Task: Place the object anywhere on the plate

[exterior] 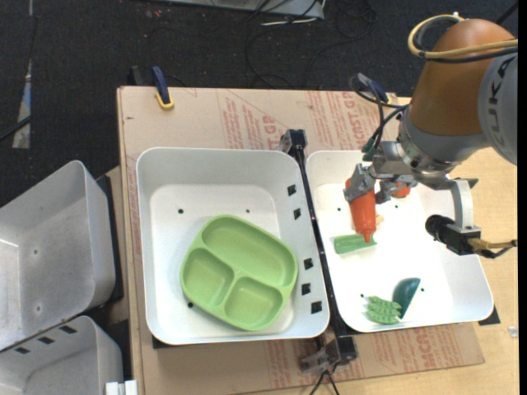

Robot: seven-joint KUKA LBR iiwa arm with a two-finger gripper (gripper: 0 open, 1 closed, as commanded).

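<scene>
A green three-compartment plate (239, 274) lies in the left bin (156, 179). Over the right bin (469, 290), my gripper (363, 189) points down with its fingers closed on the upper end of an orange carrot-shaped toy (365, 216). The carrot hangs below the fingers, its lower tip just over a green piece (348, 243) that lies on the bin floor. The gripper is to the right of the plate, across the divider between the bins. A small orange-red bit (400, 192) shows beside the wrist; I cannot tell what it is.
A light green ribbed object (383, 309) and a dark teal object (406, 290) lie near the right bin's front edge. A black fitting (449, 233) sticks out from the arm on the right. Grey tubs (49, 245) stand left of the bench.
</scene>
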